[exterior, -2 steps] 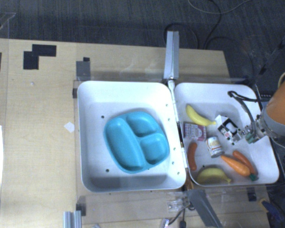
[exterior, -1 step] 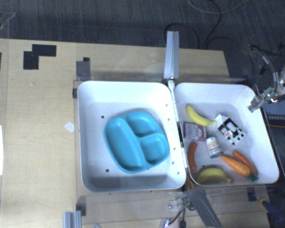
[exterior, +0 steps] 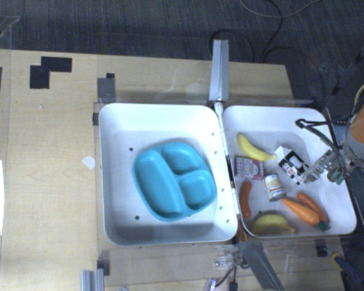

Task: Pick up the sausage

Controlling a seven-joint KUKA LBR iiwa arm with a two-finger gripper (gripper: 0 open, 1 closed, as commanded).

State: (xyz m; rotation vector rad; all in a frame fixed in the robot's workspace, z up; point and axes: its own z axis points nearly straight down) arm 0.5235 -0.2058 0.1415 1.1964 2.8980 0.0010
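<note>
While the gripper (exterior: 304, 172) hovered near the right bin's (exterior: 346, 223) right edge, whether its jaws stood open or shut could not be told; the sausage (exterior: 246, 199) lay against that bin's left wall, beside a banana (exterior: 272, 223).

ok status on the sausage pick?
Gripper low over right bin, right of centre. Sausage flat by left wall, untouched. Small jar, carrots and banana lie nearby.

Arm (exterior: 363, 126) cut off at right edge. Carton (exterior: 289, 160) print too small to read. Gripper (exterior: 315, 170) fingers blurred; spacing indeterminate.
</note>
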